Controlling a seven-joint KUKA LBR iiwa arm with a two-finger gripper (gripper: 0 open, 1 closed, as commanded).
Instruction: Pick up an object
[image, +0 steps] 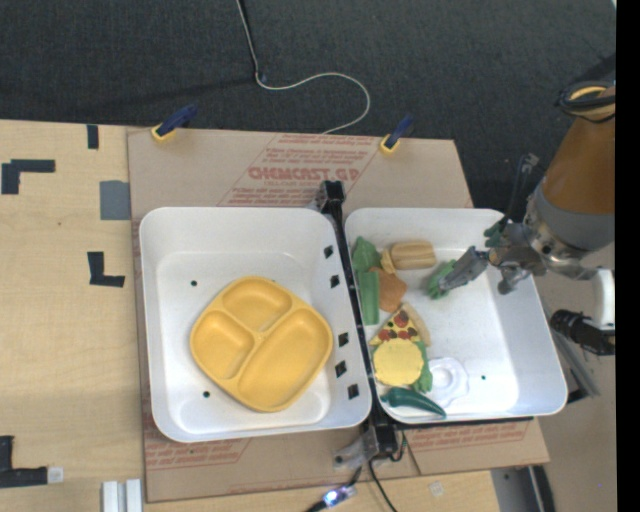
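The toy foods lie packed along the inner wall of the right bin (520, 300), the wall it shares with the left bin (160, 300). Against that wall stands a long green piece (367, 292), with a smaller green piece (363, 253) at its far end. Just beside these, toward the bin's middle, a tan bread roll (412, 255) lies crosswise, and an orange-brown piece (391, 290) touches the long green one. Nearer the bin's front wall a pizza slice (401, 324) sits above a yellow round piece (398, 363), which overlaps a green leafy piece (425, 375). A dark green pepper (413, 400) rests by the front wall, and a clear, pale lid-like item (446, 378) lies beside the yellow piece.

The gripper (447, 279) hangs over the right bin just outward of the bread roll, tilted, its greenish fingers pointing toward the food cluster; whether they are parted or closed I cannot tell, and nothing shows between them. The arm (580, 190) reaches over the bin's outer wall.

The outer half of the right bin's floor is bare white, giving open room from the cluster to the outer wall. In the left bin a yellow divided plate (262, 343) lies near the middle, apart from every wall.
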